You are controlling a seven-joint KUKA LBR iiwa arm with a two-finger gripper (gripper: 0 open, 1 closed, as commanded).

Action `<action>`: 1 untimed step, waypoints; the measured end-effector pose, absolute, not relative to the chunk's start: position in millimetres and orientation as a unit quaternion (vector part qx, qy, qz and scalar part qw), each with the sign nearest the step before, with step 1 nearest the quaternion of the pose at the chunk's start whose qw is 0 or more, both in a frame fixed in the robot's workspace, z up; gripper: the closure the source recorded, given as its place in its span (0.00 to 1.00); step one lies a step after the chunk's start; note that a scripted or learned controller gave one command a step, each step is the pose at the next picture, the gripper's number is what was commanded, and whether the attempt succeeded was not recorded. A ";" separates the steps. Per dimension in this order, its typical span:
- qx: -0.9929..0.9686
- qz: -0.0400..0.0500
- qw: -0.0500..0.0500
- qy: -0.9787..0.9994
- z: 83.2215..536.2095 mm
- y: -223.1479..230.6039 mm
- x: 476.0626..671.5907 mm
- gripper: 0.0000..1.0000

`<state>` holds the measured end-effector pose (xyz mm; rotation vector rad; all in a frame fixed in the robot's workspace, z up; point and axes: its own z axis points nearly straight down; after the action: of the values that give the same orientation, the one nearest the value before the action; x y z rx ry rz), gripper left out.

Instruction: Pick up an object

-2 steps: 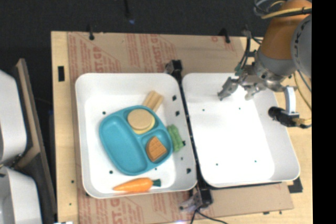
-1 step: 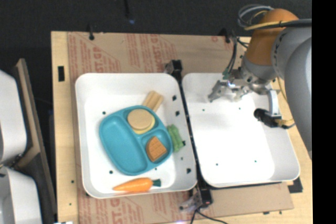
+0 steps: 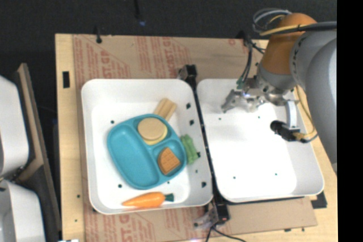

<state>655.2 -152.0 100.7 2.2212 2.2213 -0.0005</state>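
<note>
White plastic lay bare under the gripper (image 3: pixel 235 100), which was hung over the right bin (image 3: pixel 255 178). How far it was opened could not be told, and nothing was seen held. Every candidate (carrot (image 3: pixel 146 199), tray (image 3: pixel 133 156), biscuit (image 3: pixel 153 129)) was kept well away, across the divider, presumably for a later reach.

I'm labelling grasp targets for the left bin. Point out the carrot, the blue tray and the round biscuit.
carrot (image 3: pixel 144 199), camera view, middle of its orange body.
blue tray (image 3: pixel 129 158), camera view, bare floor of its large compartment.
round biscuit (image 3: pixel 152 128), camera view, centre of its top face.
</note>
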 end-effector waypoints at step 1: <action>0.707 0.001 0.000 0.707 101.2 -133.2 671.2 0.00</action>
<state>671.2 -133.2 101.2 2.2197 2.2218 0.0021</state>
